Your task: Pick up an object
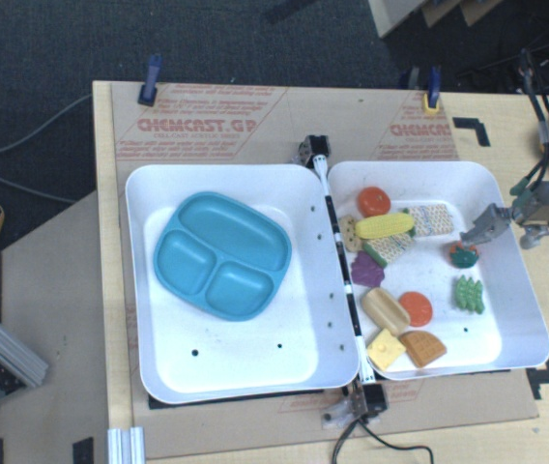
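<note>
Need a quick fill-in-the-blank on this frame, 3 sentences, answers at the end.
1. The blue tray lies in the ____ bin.
2. The corn lies just below the ____ tomato.
3. The gripper hangs over the ____ bin, near the small red-and-green piece.

Missing words: left; red; right

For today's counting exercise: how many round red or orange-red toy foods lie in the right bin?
2. One red tomato at the bin's far left, beside the corn; one orange-red round piece nearer the front, touching the bread roll. Others may be hidden.
</note>
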`<state>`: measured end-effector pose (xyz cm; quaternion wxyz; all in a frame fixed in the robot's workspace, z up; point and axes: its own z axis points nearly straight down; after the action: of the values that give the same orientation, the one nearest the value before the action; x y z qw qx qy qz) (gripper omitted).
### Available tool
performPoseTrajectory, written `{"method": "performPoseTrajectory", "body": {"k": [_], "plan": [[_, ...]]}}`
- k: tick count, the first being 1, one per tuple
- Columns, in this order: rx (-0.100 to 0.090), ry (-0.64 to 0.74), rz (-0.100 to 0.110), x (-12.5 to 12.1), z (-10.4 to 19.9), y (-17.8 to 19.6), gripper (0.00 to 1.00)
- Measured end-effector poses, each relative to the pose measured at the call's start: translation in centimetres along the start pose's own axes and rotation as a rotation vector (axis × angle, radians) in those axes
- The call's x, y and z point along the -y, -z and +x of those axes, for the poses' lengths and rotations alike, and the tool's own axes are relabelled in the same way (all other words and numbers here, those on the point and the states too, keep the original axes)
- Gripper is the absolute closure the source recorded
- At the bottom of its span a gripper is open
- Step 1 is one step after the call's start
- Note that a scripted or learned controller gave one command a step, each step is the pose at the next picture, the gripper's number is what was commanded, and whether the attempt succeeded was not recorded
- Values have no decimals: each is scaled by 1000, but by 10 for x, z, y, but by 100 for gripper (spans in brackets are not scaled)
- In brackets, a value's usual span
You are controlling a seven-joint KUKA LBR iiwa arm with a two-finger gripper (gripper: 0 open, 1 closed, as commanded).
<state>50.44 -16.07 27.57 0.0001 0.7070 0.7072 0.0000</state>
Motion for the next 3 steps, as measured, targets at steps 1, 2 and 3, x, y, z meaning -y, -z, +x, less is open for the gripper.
{"method": "performPoseTrajectory", "body": {"k": [1,2,3], "plan": [[-4,3,6,-14,48,-170,0],[1,4,-4,-61,69,-192,0],[2,3,-7,-139,69,-191,0]]}}
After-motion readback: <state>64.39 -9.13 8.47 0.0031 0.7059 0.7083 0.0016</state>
